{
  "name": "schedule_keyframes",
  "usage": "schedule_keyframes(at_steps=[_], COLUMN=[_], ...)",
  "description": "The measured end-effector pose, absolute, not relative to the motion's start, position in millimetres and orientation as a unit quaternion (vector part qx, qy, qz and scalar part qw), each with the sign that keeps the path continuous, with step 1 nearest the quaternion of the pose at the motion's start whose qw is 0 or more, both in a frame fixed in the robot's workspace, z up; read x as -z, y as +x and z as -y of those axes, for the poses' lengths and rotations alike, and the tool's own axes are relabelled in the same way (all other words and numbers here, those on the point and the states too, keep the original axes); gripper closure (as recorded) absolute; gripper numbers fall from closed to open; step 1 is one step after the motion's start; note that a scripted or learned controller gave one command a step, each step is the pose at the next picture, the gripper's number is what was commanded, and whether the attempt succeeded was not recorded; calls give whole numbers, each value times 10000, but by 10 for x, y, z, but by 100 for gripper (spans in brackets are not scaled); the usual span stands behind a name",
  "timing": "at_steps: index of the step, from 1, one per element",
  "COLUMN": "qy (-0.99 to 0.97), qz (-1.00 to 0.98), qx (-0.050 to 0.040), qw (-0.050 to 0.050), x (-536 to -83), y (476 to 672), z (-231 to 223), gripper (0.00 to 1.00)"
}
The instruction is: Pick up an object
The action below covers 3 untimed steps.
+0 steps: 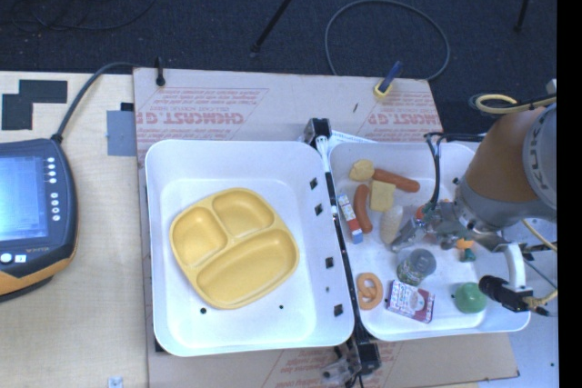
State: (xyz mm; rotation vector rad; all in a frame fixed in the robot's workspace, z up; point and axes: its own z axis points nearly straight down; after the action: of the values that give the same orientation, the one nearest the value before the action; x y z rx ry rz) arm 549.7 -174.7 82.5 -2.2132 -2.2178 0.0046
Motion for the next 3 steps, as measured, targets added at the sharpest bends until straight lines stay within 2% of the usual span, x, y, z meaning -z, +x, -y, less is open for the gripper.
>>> schedule_keyframes(at_steps=[1,2,3], qy=[-7082,-7068,-7063], qz=[7060,7074,7079], qx=[3,-11,-7], qw=[5,18,15], x=[-880,-877,-873], y=[5041,5232,5625], z=[1432,1353,1214], gripper=[0,0,0])
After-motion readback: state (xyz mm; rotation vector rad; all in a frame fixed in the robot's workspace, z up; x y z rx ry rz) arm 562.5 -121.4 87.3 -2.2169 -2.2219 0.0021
